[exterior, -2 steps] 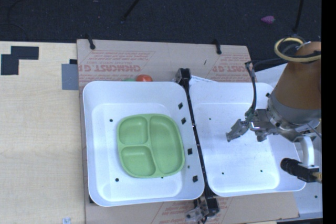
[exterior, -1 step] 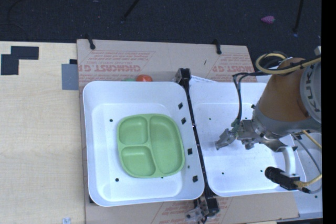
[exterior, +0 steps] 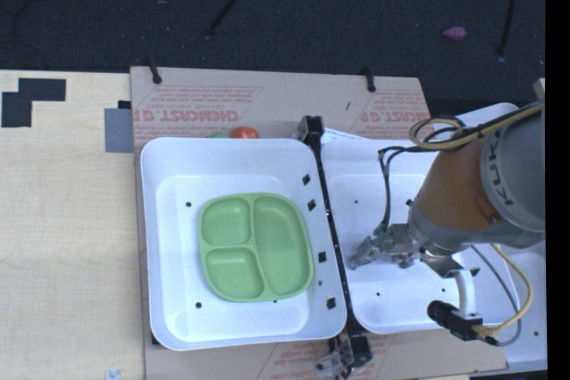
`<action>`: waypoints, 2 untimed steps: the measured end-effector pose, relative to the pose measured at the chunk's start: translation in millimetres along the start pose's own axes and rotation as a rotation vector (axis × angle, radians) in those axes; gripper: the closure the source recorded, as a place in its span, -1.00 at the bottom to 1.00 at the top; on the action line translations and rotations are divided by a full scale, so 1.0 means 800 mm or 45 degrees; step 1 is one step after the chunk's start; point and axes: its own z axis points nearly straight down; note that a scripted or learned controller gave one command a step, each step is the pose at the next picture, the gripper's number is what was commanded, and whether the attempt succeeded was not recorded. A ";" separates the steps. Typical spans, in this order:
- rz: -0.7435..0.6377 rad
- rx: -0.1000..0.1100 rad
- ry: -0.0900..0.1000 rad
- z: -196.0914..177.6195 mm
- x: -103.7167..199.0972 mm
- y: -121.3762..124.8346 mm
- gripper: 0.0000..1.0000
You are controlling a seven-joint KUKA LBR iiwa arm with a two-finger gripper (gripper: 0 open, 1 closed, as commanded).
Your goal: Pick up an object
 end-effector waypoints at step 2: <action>0.006 -0.006 -0.001 -0.068 -0.005 0.000 1.00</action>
